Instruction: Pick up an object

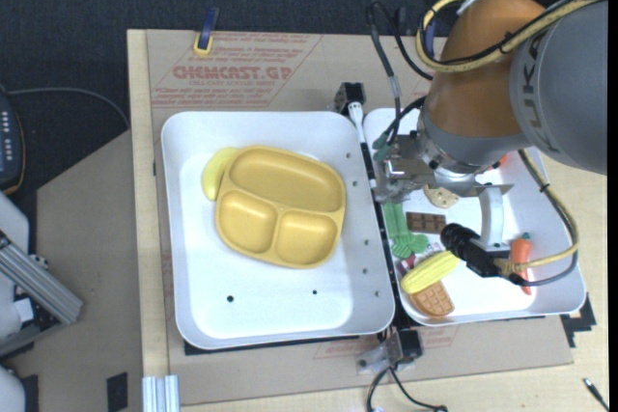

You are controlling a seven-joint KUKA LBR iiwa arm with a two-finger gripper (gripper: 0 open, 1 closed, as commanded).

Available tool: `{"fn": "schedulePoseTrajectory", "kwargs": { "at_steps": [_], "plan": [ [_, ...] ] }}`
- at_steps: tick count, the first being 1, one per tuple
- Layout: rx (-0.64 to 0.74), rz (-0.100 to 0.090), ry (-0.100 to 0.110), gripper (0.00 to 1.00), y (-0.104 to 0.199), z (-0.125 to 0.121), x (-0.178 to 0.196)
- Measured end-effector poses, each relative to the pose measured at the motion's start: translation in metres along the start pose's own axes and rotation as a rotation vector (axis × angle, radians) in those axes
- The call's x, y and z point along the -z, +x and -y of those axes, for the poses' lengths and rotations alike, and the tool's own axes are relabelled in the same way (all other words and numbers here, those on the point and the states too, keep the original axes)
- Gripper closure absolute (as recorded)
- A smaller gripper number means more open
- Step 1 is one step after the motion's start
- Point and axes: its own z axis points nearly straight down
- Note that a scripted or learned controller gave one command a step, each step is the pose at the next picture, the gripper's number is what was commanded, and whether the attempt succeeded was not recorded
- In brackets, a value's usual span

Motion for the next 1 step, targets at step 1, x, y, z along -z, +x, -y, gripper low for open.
{"fn": "schedulePoseTrajectory", "kwargs": {
  "at_steps": [1],
  "plan": [
    [0.002, 0.0, -0.006, 1.0, 0.0019, -0.0168, 0.0053]
  ]
}}
